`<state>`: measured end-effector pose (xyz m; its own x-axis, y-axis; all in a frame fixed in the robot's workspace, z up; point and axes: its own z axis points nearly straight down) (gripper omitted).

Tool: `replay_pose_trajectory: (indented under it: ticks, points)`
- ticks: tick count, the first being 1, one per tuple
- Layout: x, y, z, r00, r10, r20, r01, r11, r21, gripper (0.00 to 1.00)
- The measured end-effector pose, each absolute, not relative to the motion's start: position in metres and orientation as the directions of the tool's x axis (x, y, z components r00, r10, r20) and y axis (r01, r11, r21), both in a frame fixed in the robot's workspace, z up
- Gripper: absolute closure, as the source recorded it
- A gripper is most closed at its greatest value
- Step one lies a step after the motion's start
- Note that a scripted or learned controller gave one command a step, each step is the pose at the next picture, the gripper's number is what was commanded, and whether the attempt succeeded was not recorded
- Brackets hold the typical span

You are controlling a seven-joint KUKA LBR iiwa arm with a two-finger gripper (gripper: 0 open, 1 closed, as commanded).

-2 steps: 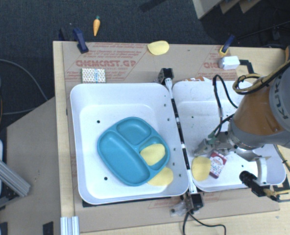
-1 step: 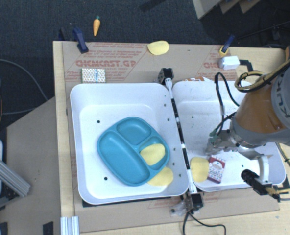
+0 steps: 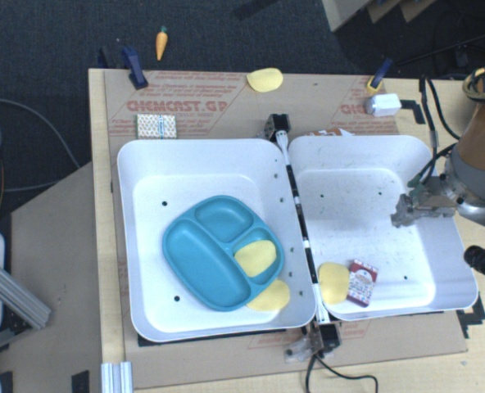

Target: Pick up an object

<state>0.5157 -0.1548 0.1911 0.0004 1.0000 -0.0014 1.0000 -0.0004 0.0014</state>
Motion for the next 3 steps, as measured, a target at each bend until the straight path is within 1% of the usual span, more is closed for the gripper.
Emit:
replay_pose_trajectory:
  ticks: [1, 2, 3]
  points:
    - [0.516, -0.155, 0.191, 0.0, 1.0, -0.001, 1.0, 0.0, 0.0, 0.0]
    - [0.526, -0.106, 0.084, -0.001, 1.0, 0.0, 1.0, 0.001, 0.001, 0.0]
    - [0.489, -0.171, 0.128, 0.001, 1.0, -0.001, 1.0, -0.001, 0.001, 0.0]
